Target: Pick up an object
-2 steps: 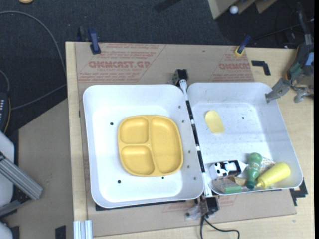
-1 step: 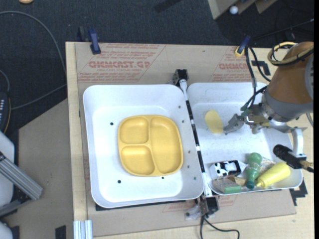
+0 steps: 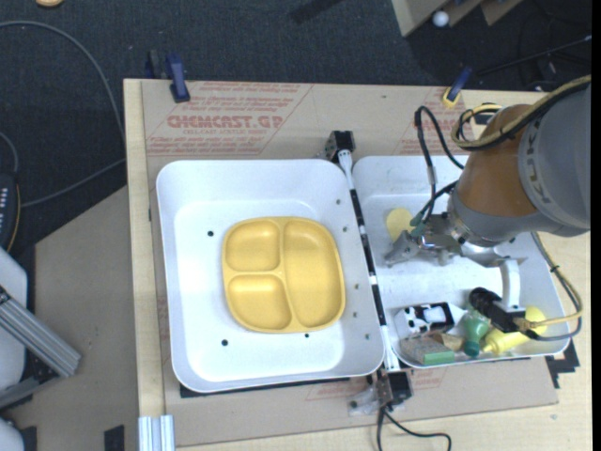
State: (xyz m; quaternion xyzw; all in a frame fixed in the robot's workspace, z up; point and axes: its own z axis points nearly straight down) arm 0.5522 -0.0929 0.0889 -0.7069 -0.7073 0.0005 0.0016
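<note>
My gripper [image 3: 411, 246] hangs low over the middle of the right bin [image 3: 394, 181], near its left wall. A small pale yellow round object [image 3: 399, 220] lies just behind and beside it; whether they touch is unclear. At the bin's front edge lie a black and white object [image 3: 427, 318], a green object [image 3: 474, 331], a yellow object [image 3: 515, 341] and a flat brownish-green piece [image 3: 428, 351]. Nothing is seen held by the gripper.
The left bin [image 3: 188, 252] holds a yellow divided plate [image 3: 282, 273] in its middle. The grey arm with its orange band [image 3: 498, 181] covers the right bin's far right part. A ridge between the bins [image 3: 362, 242] runs close to the gripper's left.
</note>
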